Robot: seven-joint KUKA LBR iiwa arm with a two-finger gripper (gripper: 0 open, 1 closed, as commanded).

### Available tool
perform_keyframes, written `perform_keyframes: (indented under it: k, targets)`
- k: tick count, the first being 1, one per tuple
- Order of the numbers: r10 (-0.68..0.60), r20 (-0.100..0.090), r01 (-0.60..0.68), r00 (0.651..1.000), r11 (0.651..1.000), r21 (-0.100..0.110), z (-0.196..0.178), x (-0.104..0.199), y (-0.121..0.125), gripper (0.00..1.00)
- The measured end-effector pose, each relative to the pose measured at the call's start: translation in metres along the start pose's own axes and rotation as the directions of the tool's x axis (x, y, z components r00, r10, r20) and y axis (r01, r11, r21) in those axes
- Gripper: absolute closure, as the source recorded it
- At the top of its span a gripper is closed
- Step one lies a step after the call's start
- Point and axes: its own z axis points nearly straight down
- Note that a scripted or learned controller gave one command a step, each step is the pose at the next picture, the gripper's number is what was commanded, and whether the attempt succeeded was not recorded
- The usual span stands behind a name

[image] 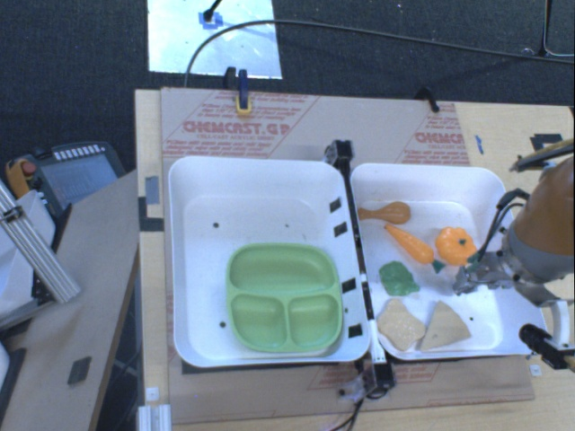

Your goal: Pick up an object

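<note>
- On the surface (503, 124) there are two shallow white bins side by side, with a black divider strip of clips running between them.
- The left bin (193, 241) has a green divided plate (284, 294) sitting toward its near half, three compartments, nothing visible in them.
- The right bin (485, 187) is where all the little food items are: a tan wooden-spoon-looking piece (388, 212) near the far-left corner, an orange carrot (410, 244) lying at a slant just below it, and an orange pumpkin or pepper thing (455, 244) just right of the carrot's lower end.
- Closer to the camera there's a green leafy piece (398, 278), then two pale bread-ish pieces along the near wall: a rounded one (401, 324) and a triangular one (445, 326) beside it, pretty much touching.
- The arm (548, 218) comes in from the right, orange band visible, and the claw (469, 277) is down low inside the right bin, just right of the pumpkin thing and above the triangular piece.
- Honestly can't tell if the claw is spread or closed, it's dark and blurry there. Nothing visibly sits between its tips.
</note>
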Motion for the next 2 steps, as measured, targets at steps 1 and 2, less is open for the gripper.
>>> perform_keyframes:
  k: [1, 2]
  targets:
    - [-0.001, 0.002, 0.001, 1.0, 1.0, -0.004, -0.064, -0.003, 0.003, 1.0]
    - [-0.003, 0.002, 0.003, 1.0, 1.0, -0.003, -0.119, 0.005, -0.001, 1.0]
